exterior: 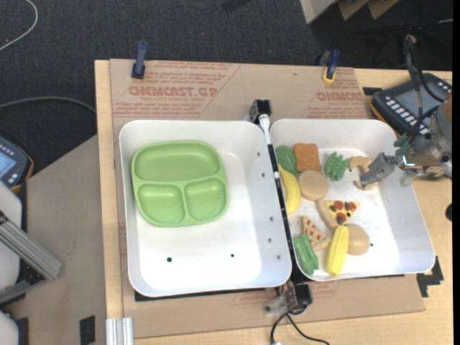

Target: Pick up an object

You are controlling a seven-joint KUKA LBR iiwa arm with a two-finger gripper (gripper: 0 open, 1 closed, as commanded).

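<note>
The right bin point(402, 221) holds several toy foods. Along its left side lie a green pepper point(286, 158), a yellow banana point(290, 190) and a green pickle point(305, 254). Further in are a brown toast point(307, 156), a round beige cookie point(313, 185), a broccoli point(336, 166), a pizza slice point(341, 210) and a yellow corn cob point(337, 249). A tan bun point(359, 239) sits beside the corn cob. My gripper point(368, 176) hangs low over the bin's upper right part, just right of the broccoli and next to a small beige piece point(357, 162). I see nothing held in it.
The left bin point(208, 264) holds a green divided plate point(180, 182) in its upper left. A black clip point(260, 110) sits at the top where the two bins meet. A dark keypad device point(402, 106) lies on the bench behind the right bin.
</note>
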